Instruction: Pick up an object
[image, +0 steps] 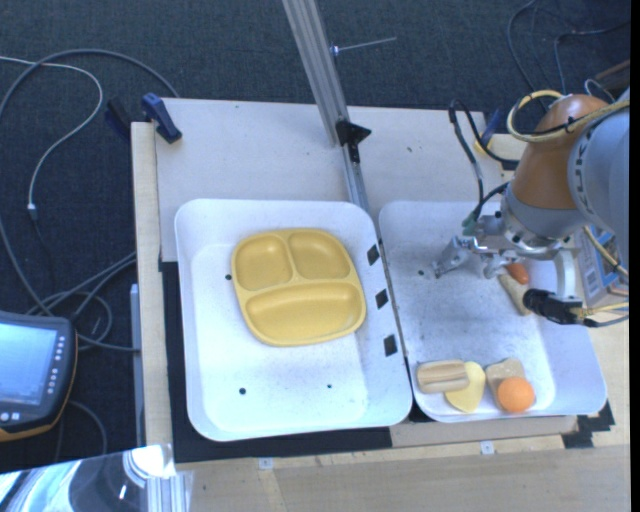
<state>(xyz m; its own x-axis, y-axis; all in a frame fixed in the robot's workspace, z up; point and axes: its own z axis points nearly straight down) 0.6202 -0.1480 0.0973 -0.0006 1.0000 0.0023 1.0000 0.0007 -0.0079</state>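
Pincer (455, 258) hovers over bare right white bin (450, 320) floor; can't tell grip state; orange ball (516, 395) sits well apart.

End effector (447, 262) hovers over right bin (440, 320), near toy food (480, 385).

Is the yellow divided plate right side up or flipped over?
Right side up: the plate lies flat in the left bin, its three hollow compartments facing up.
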